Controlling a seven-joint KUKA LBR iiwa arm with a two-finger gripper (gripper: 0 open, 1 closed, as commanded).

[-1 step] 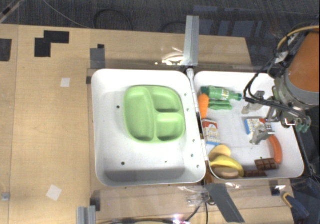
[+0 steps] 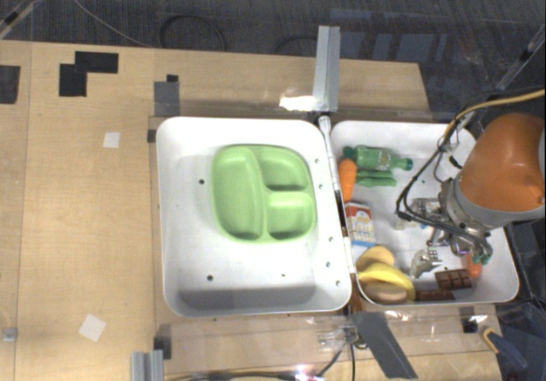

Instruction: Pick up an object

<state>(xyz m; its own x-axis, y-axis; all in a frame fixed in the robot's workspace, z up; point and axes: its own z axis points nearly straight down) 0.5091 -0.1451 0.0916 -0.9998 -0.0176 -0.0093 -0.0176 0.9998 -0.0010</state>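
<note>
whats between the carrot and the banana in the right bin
In the camera view, a small red-and-white carton lies between the carrot and the banana.

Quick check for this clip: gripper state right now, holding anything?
Gripper: low in the right bin, beside the banana and chocolate bar; open or closed cannot be told, and nothing is visibly held.

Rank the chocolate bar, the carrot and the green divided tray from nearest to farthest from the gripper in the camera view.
1. Chocolate bar, just below the gripper, at the right bin's near edge.
2. Carrot, up and to the left, against the right bin's left wall.
3. Green divided tray, across in the left bin.
</note>
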